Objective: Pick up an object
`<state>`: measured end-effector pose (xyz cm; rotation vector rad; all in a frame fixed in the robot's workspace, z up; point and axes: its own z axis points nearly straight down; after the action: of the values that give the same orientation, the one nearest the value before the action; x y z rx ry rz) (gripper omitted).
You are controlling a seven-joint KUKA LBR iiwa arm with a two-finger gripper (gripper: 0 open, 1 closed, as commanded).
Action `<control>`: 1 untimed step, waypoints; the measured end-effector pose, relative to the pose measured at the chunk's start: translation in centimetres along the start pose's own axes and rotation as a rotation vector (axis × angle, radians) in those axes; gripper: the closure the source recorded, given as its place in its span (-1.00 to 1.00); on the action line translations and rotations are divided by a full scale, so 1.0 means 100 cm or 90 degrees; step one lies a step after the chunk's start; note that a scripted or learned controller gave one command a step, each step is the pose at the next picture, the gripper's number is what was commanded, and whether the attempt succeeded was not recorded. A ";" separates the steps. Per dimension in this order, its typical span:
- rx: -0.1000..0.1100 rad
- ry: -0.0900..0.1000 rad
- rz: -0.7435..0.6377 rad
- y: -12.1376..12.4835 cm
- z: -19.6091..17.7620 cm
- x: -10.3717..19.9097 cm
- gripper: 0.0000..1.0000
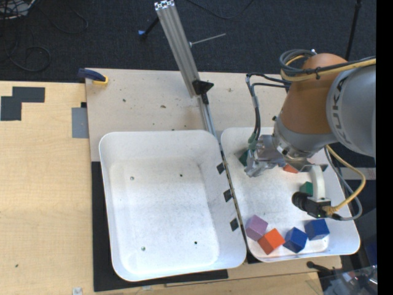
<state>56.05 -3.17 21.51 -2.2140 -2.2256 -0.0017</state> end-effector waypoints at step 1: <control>0.000 0.000 0.000 0.000 -0.014 0.053 1.00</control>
<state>56.03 2.08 22.88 -2.2139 -2.2260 -0.0014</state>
